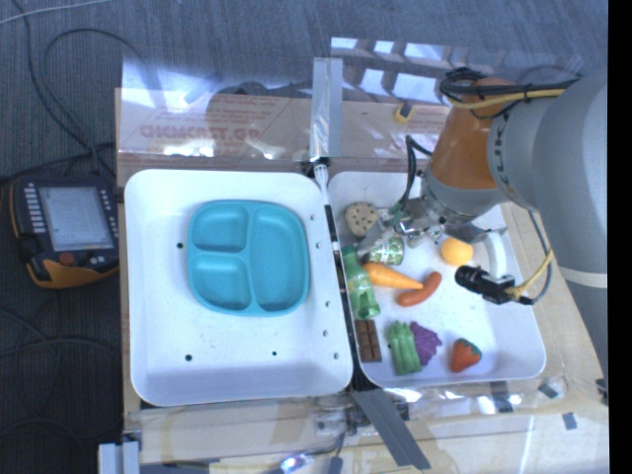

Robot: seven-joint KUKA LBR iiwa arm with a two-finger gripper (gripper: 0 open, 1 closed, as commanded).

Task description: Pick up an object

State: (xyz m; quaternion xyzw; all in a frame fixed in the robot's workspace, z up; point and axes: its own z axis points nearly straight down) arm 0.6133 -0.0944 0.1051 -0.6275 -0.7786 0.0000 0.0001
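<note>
Toy foods are seen gathered in the right bin (528,349): a carrot (394,276), a cookie (359,216), a lemon (455,252), a strawberry (465,355), purple grapes (426,341) and a chocolate bar (367,341). The gripper (407,227) is lowered near the cookie, just above the carrot; whether anything is grasped cannot be told. A blue divided plate (247,257) is seen in the left bin (158,354).

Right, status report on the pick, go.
Gripper low in right bin, over the green item. Nothing seen held. Carrot, cookie, lemon crowd close. Blue plate in left bin.
</note>
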